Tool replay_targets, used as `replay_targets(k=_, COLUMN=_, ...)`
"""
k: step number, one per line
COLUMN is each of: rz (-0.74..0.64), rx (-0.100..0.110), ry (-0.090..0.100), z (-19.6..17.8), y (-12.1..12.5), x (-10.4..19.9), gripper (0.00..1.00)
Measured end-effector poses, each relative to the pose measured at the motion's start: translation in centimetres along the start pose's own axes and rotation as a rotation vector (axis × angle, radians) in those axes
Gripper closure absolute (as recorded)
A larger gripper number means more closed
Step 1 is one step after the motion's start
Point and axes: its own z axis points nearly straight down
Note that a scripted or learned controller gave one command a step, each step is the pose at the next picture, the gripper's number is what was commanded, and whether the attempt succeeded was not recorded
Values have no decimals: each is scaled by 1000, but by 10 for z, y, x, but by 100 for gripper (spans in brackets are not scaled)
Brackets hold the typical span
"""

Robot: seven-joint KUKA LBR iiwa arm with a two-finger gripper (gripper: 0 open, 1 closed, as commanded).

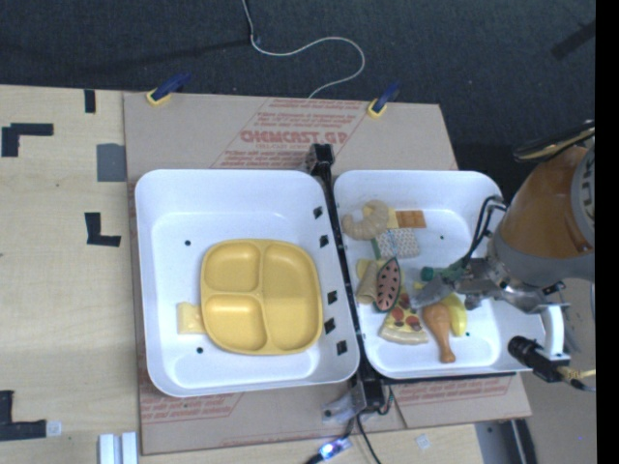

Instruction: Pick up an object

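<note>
Arm low over the right bin, nothing lifted yet.

Gripper (443, 280) sits among toy food at centre-right of frame, beside the drumstick (440, 325), with the pizza slice (402, 329) and watermelon slice (388, 284) to its left; cannot tell its state, nor whether it has anything. All pieces appear to rest in the right bin (484, 356). Left bin (155, 259) holds a yellow divided plate (261, 296). Grasp and lift remain, by my reading.

Toy food: a loose cluster in the right bin (484, 187), near its left wall.
Chicken drumstick (440, 325): tan, lying flat at the front.
Pizza slice (402, 329): just left of the drumstick.
Watermelon slice (388, 283): above the pizza slice, tilted.
Cracker (410, 219): orange, at the back.
</note>
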Motion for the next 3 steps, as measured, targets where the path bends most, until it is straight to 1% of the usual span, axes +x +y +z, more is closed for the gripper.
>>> replay_targets(k=1, rz=1, rx=-5, ry=-1, z=45, y=1, x=0, gripper=0)
replay_targets(k=2, rz=-1, rx=-7, ry=1, z=32, y=1, x=1, gripper=100)
replay_targets(k=3, rz=-1, rx=-8, ry=-2, z=-9, y=2, x=2, gripper=100)
